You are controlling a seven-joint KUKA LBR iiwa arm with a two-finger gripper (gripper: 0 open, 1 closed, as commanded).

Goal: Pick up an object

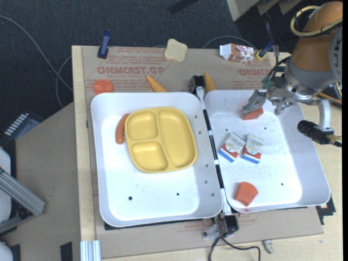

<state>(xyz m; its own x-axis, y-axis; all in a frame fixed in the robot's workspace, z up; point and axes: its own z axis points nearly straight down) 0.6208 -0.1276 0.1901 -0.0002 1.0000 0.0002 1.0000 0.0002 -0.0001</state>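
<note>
Bins: two, side by side, left bin [109, 194] and right bin [304, 184]. Nearest item is one orange-red block [246, 193] at the right bin's near edge. Further in, two small cartons [243, 147], white with red and blue, lie touching each other mid-bin. Left bin holds one yellow divided plate [160, 139], three compartments, with one sausage [120, 129] lying just beside its left rim on the bin floor.

Toward the far side of the right bin, gripper [267, 103] hangs over the floor, fingers spread apart. One small orange-red piece [253, 113] sits right at the left fingertip; it looks beside the finger, not between the two, so no grasp visible.

Behind the bins, on the cardboard: one orange disc [102, 86] near the left bin's far corner, two carrot-like orange pieces [156, 84] at the far rims, one bread slice [175, 50], one blue clip-like item [104, 44], and one crumpled red-and-white wrapper [237, 52].
</note>
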